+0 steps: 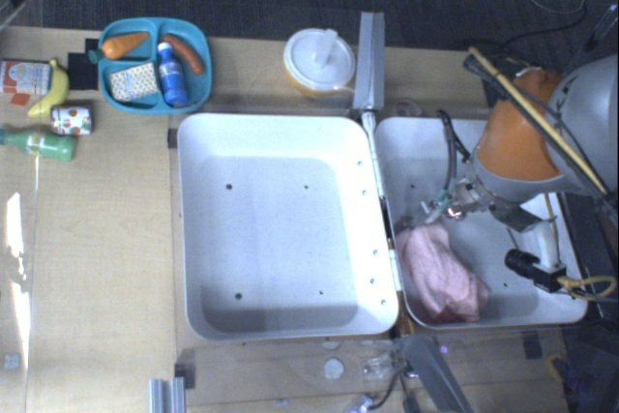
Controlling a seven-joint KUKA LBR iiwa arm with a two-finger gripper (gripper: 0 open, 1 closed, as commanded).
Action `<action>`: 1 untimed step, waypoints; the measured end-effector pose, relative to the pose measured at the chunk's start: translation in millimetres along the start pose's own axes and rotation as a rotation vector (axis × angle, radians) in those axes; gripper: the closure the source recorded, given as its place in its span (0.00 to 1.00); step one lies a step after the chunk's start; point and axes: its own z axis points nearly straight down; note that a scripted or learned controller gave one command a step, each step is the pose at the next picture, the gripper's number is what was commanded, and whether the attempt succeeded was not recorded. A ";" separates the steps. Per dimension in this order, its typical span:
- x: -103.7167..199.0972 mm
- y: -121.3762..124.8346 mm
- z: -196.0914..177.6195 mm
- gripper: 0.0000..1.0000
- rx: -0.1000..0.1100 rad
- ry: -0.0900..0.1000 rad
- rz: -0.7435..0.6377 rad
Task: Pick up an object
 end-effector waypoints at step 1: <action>13.8 -67.7 -1.7 0.00 -0.005 -0.003 -0.097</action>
